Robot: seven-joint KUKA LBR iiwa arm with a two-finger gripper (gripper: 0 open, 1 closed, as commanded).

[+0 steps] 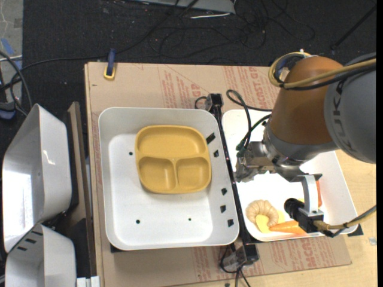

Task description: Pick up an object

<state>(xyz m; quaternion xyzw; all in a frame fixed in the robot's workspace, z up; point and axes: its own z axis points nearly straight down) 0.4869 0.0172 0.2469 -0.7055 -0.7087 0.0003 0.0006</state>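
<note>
In the right bin (341, 178), near its front edge, lies a beige ridged croissant-like piece (261, 208). A small yellow piece (262, 222) sits against it, and an orange carrot (285, 226) lies just to their right. A thin orange strip (319, 193) shows further right. My gripper (248, 163) hangs over the left side of the right bin, above and slightly behind the beige piece, largely hidden under the wrist. I see nothing held in it.
A yellow divided plate (173, 158) lies in the left bin (119, 220). The bulky grey and orange arm (311, 106) covers the back of the right bin. Cables and small black clips run along the divide between the bins.
</note>
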